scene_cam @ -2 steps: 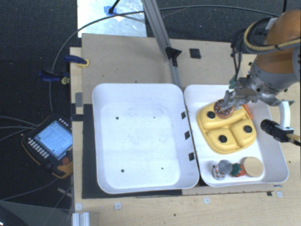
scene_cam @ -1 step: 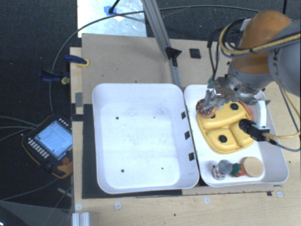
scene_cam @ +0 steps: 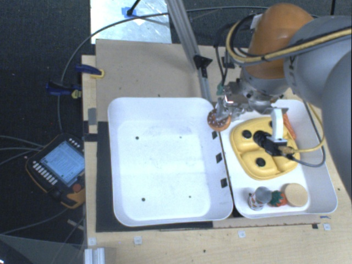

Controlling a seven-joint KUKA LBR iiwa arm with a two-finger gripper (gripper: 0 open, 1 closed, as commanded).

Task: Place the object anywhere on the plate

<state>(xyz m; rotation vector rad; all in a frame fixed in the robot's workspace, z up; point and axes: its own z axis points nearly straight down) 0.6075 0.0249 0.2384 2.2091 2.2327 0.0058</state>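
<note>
Arm enters from the right, grey with orange band, wrist over the upper part of the right bin (scene_cam: 324, 199). Pincer (scene_cam: 221, 113) sits at the seam between the two bins, near their upper edges. A small round object (scene_cam: 219, 122), brown-orange with a rough, mottled surface, is right at the pincer tips, over the upper left corner of the right bin beside the left bin's rim. Tips are too small and blurred to resolve: cannot tell how far the pincer is open, nor whether the object is actually gripped.

Yellow plate (scene_cam: 247, 161) lies in the right bin, with dark spots on it and black cabling across its upper right. The object is just up-left of the plate, apart from it.

Right bin's lower edge: small grey item (scene_cam: 262, 194), red-green item (scene_cam: 277, 198), tan round disc (scene_cam: 296, 194).

Left bin (scene_cam: 118, 164): white, shallow.
</note>
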